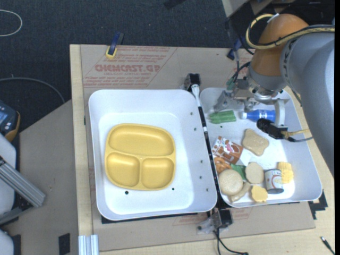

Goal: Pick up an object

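Gripper [228, 101] hangs low over the far end of the right bin [307, 166], just above a green piece [222, 117]. Whether it is spread or closed cannot be told from this slant, and nothing shows held in it. The green piece lies flat, close by the wall shared with the left bin [101, 137], and looks the likeliest object to take. Just right of the green piece lies a blue piece [261, 115]. Nearer the camera from the green piece sit a printed packet [227, 149] and a bread slice [255, 141], both apart from it. Well left of the green piece, a yellow divided plate [141, 155] plays no part. To do this step well, the descent probably needs centring on the green piece's middle and closing across its narrow width. It should also stay clear of the bin wall on one side and the blue piece on the other. A thin, flat thing may slip out, so a low, square grasp before any lift seems wise.
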### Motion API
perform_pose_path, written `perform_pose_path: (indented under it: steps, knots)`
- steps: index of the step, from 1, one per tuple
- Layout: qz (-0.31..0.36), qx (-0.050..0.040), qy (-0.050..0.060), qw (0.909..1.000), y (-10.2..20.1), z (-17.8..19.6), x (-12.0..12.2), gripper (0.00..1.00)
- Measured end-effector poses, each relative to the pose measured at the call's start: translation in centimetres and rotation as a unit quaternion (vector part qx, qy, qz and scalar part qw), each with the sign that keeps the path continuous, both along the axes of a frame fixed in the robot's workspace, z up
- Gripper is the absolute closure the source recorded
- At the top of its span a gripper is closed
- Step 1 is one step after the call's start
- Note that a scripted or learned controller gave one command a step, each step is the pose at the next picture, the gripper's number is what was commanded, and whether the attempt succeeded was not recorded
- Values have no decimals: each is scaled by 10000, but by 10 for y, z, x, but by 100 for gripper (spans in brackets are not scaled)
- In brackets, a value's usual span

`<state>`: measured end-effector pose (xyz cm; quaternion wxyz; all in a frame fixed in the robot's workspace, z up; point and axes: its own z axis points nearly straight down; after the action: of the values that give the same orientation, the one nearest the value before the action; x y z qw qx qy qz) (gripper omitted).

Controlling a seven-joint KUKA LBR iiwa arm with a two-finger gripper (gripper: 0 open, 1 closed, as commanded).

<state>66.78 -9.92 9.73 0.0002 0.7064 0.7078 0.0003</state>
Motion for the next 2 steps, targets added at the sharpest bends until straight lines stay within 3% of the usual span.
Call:
perform_pose_path:
  steps: [1,2]
  knots:
    - [0,1,17,10000,1,-13,0,0]
    - [0,-2,-1,10000,1,-1,1,100]
